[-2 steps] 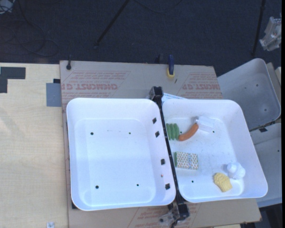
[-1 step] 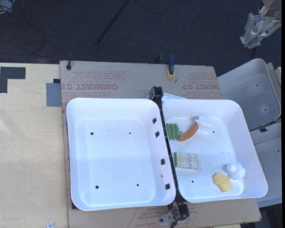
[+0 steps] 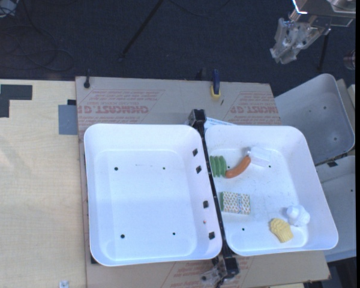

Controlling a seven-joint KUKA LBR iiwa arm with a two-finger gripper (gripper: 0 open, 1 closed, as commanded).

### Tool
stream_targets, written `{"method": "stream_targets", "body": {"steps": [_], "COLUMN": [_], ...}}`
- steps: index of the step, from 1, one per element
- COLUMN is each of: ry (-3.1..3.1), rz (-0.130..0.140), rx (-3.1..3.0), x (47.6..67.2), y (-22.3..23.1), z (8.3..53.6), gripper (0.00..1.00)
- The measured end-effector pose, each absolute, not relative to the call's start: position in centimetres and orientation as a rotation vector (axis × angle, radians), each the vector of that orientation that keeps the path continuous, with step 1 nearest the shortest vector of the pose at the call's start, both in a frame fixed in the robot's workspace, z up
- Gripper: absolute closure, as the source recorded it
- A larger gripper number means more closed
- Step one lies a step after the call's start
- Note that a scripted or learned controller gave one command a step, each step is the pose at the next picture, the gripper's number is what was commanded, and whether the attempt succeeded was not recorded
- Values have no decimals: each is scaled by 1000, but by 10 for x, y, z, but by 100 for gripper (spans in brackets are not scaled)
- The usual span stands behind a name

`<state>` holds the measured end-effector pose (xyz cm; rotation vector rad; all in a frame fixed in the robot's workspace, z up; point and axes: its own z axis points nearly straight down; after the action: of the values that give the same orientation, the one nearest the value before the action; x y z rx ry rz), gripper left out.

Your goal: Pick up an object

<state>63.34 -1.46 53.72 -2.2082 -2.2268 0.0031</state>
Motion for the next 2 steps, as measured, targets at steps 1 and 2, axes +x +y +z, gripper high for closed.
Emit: {"method": "stream_targets", "body": {"steps": [1,2], "ry": [-2225,-2227], "rz": [6,7], "rx": [-2210,-2208], "x": [624,599], "y": [52,131], "z": [535,526], "gripper": [100,100]}}
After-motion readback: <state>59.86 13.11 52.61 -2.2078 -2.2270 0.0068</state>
